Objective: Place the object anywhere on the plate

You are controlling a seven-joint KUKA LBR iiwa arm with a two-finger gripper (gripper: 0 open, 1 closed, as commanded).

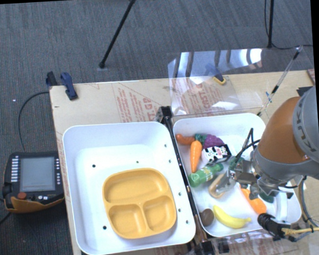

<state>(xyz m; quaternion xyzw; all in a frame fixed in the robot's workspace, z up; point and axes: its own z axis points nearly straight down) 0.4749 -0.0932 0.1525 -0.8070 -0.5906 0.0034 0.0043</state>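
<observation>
On the bench [141, 101], red mirrored lettering.

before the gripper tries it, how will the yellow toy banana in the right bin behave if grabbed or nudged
The yellow toy banana looks like smooth moulded plastic, so probably stiff, light and slippery. Its curved shape, lying flat on the right white bin floor, may pivot or slide rather than roll.

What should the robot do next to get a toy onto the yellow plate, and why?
Probably lower the hand onto a toy in the right bin, maybe the green bottle beside it. The yellow plate sits in the left bin, and nothing is on it yet.
</observation>
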